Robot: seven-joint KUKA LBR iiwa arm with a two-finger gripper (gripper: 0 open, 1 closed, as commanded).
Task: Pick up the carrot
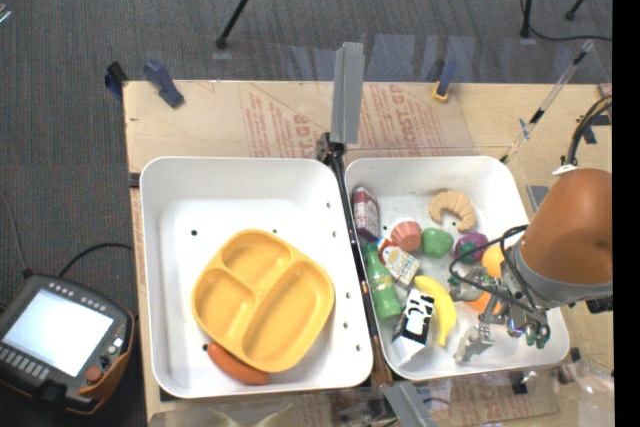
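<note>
An orange piece that looks like the carrot point(481, 302) lies in the right bin point(420, 170) near its right wall, mostly hidden under the wrist. My gripper point(505, 333) hangs low over the bin's front right corner, just right of the banana point(440, 307). Its fingers point(476, 343) are spread open, and nothing shows between them. The orange piece sits just behind the left finger; I cannot tell whether they touch. Another orange-red long thing point(240, 366) pokes out from under the yellow plate point(264, 298) in the left bin.
The right bin is crowded: a croissant point(453, 207), a green ball point(436, 242), a purple piece point(470, 244), a yellow-orange fruit point(491, 261), a green bottle point(380, 287), a dark bottle point(365, 212) and a black-and-white carton point(417, 320). A grey post point(347, 100) stands behind the bins.
</note>
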